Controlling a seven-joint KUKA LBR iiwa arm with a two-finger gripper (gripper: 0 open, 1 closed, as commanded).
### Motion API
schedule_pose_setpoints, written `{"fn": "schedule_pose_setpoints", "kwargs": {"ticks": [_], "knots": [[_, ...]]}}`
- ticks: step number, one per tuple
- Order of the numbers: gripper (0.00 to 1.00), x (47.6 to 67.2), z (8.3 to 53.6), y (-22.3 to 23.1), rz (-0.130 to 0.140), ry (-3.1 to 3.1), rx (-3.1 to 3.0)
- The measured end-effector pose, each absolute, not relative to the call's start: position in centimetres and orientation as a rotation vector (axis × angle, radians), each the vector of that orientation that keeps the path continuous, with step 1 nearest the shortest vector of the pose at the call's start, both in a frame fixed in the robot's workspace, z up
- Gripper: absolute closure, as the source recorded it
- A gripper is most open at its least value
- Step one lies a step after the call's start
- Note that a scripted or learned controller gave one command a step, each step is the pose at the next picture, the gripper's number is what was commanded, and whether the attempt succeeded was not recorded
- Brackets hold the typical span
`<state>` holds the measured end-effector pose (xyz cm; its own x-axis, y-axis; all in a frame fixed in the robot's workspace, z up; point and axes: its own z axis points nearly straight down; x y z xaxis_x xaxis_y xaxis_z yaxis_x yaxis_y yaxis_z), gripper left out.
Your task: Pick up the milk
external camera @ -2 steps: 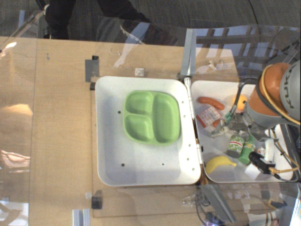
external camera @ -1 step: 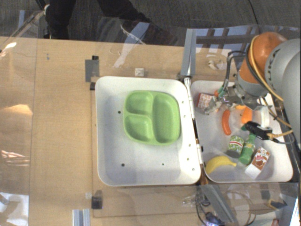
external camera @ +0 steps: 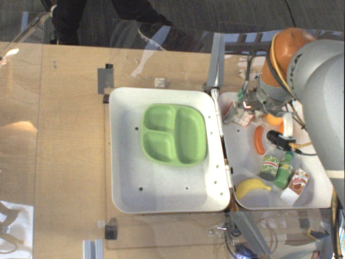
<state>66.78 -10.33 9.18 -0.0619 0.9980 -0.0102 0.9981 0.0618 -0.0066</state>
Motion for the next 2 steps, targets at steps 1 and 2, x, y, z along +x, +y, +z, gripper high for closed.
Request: {"fn": "schedule_pose_setpoints", "kwargs": {"ticks": [1,2], "knots": [[1.0,66.7,10.2,-10.6,-0.031,2.291,2.145],[1.0,60.6,18.7,-4.8,0.009,2.26,2.175]]}}
